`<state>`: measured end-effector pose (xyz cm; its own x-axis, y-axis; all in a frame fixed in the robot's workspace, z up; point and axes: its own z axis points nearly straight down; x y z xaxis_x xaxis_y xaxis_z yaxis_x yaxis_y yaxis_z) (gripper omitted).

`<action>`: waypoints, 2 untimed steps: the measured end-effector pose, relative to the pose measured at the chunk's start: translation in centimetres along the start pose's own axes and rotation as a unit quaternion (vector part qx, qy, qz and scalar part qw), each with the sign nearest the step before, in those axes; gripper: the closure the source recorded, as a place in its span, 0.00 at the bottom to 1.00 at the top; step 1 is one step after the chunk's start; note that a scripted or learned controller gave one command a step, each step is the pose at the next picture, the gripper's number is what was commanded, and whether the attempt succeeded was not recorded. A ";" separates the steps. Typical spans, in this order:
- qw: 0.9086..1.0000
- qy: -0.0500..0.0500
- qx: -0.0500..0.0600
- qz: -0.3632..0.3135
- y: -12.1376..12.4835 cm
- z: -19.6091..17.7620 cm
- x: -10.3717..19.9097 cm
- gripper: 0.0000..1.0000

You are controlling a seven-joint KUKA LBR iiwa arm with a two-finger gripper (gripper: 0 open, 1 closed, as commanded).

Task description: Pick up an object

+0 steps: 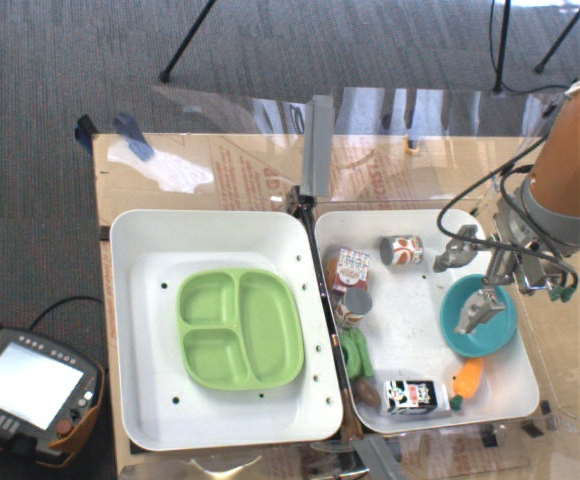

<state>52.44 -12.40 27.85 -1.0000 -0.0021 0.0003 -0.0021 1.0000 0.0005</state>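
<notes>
My gripper (464, 285) hangs over the right side of the right bin (410, 343), open, with one finger (454, 253) near the bin's upper right and the other finger (476, 311) above the teal bowl (490, 336). Nothing sits between them. In this bin lie a small can (402, 251) on its side, a red-and-white carton (350, 268), a tin (353, 308), a green soft item (354, 353), a black-and-white milk carton (411, 396) and an orange carrot (466, 379).
The left bin (145, 268) holds a green divided plate (240, 328). A grey post (317, 153) rises between the bins at the back. Cables (470, 196) loop by the arm at the right. A tablet (25, 383) lies on the floor at lower left.
</notes>
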 end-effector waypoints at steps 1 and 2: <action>1.000 0.008 -0.003 -0.028 -1.5 14.9 -6.2 0.00; 0.994 -0.004 0.001 -0.107 -6.8 19.0 3.8 0.00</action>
<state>48.67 -19.20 8.84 -0.9768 -0.2140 -0.0068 -0.2140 0.9768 -0.0014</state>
